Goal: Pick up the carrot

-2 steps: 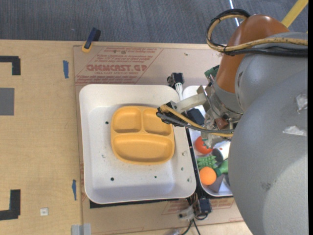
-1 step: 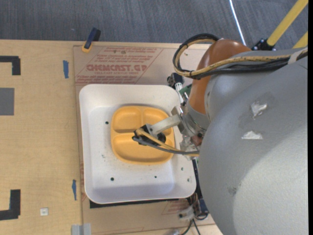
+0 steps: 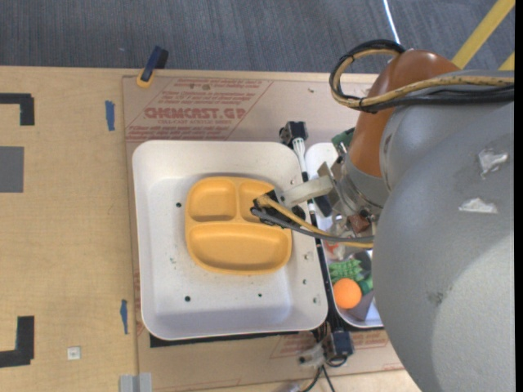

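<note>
The left bin (image 3: 155,300) has open floor around the yellow divided plate (image 3: 233,227), widest along its near side; the arm (image 3: 441,219) overhangs most of the right bin (image 3: 364,317), crowding the carrot (image 3: 348,293)

Two white bins (image 3: 155,243), one yellow tray (image 3: 237,247), one carrot (image 3: 348,294).

1. Left white bin (image 3: 155,243) on cardboard sheet (image 3: 196,109); holds yellow divided plate (image 3: 233,227), three compartments.
2. Right bin (image 3: 364,317): green item (image 3: 351,266), partly hidden.
3. Blue tape (image 3: 110,114) left of cardboard.
4. Clamp (image 3: 153,64) at bench's far edge.
</note>
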Controlling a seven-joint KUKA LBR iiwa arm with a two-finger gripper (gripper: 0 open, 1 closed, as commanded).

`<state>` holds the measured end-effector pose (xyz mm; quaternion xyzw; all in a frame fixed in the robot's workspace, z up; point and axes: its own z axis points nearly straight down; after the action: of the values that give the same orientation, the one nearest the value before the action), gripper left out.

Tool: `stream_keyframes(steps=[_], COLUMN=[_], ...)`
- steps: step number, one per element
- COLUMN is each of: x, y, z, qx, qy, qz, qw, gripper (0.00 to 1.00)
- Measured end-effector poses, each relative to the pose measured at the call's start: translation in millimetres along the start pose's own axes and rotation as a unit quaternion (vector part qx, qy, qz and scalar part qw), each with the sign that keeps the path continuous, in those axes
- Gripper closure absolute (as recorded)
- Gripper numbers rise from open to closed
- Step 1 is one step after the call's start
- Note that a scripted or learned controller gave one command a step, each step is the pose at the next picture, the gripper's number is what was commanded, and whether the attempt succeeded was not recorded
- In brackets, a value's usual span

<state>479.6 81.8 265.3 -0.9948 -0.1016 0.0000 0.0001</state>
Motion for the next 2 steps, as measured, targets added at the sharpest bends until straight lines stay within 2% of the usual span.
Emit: stream_keyframes(steps=[1, 2], x=[4.8, 33.9], y=[-24.5, -93.4], z=[-0.5, 25.7], qx=[0.000, 0.000], qy=[0.000, 0.000], qz=[0.000, -0.037], qw=[1.0000, 0.9993], gripper=[1.00, 1.00])
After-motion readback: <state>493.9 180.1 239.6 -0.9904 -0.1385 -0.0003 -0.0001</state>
